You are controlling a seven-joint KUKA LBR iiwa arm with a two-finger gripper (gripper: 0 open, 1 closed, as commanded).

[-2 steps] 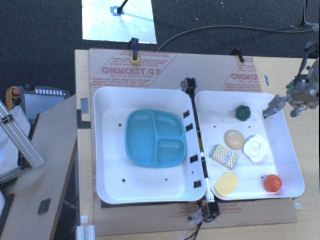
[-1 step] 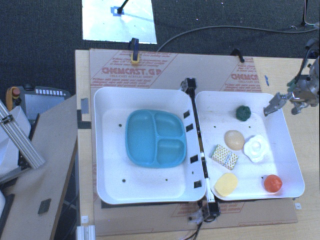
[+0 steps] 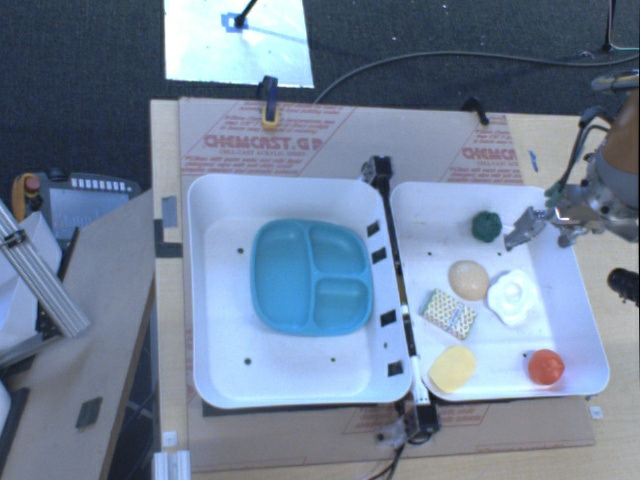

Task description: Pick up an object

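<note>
Looking down on the counter (image 3: 170, 258) from above, you have two shallow white bins side by side. The left bin (image 3: 215, 218) holds a blue divided plate (image 3: 310, 276), lying flat near its middle with three compartments, all bare. A black clip strip (image 3: 388, 268) runs between the bins. The right bin (image 3: 580, 308) holds the things you could pick up: a speckled square block (image 3: 450, 313) near its left side, a yellow rounded piece (image 3: 452, 368) just below it by the near edge, a pale tan egg-shaped thing (image 3: 468, 279) above the block, a dark green lump (image 3: 486, 225) towards the far side, a white toy fried egg (image 3: 512, 297) just beside the tan one, and an orange-red ball (image 3: 545, 366) in the near right corner. The hand (image 3: 530, 228) reaches in from the right, over the far right part of this bin, between the green lump and the bin's right wall; it holds nothing, and you cannot tell from this angle how wide its fingers stand. The green lump looks the nearest target and sits well apart from its neighbours, so it seems the easiest choice. To do this well, centre the hand over one thing before lowering, and avoid the tan egg and fried egg, which sit close enough to be nudged together.
</note>
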